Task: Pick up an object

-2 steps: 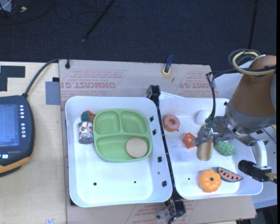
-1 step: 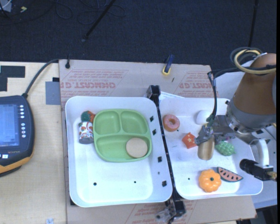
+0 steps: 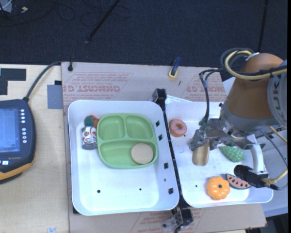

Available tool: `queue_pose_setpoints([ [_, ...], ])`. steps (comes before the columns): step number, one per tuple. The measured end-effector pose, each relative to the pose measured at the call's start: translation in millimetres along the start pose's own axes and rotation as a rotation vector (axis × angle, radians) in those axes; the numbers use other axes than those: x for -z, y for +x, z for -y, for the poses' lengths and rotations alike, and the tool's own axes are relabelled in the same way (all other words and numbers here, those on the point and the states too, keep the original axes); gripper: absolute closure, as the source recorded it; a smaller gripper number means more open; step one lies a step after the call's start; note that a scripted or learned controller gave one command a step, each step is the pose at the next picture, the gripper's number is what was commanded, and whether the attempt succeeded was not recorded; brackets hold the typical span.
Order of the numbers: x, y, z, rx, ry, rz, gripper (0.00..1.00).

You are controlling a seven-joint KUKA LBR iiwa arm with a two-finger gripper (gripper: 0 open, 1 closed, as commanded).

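Right bin [image 3: 184,188]: pincer [image 3: 200,144] low over it

Grey arm [image 3: 281,93] with a broad orange band [image 3: 254,89], looped yellow-and-black cables [image 3: 233,62], and dark metal pincer [image 3: 200,141].

One fixed camera looks down aslant on both white bins [image 3: 77,178].

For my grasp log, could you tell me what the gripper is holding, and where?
It cannot be told: the gripper sits directly over a tan cylinder in the right bin, hiding any contact.
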State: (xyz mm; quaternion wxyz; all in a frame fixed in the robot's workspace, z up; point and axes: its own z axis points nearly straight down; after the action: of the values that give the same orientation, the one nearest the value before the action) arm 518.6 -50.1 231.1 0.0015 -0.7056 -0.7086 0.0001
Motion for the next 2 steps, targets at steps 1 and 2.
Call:
queue_pose_setpoints([
  [1, 4, 46, 5, 0.001, 0.002, -0.001, 1.0],
  [2, 4, 106, 10, 0.002, 0.003, -0.001, 1.0],
])
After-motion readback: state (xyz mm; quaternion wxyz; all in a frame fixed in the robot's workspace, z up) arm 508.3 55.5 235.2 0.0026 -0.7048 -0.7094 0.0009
